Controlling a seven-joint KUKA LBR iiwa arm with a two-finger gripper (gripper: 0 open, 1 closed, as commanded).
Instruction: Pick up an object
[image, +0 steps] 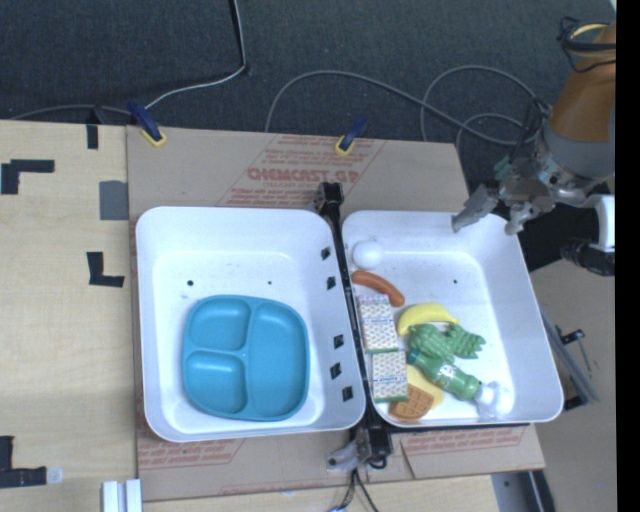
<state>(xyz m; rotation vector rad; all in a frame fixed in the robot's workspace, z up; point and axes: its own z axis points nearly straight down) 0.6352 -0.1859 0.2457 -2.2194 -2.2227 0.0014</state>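
The gripper (490, 213) hovers with fingers spread and nothing between them, above the right bin's (530, 300) far corner. The hot dog (377, 285) lies nearer the camera and leftward, its long axis slanting.

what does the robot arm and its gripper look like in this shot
The arm is grey, with a wide orange band above the wrist. Below that sits a grey metal wrist block with dark cabling beside it. The gripper has two slim grey fingers splayed outward, with bare metal-looking ends.
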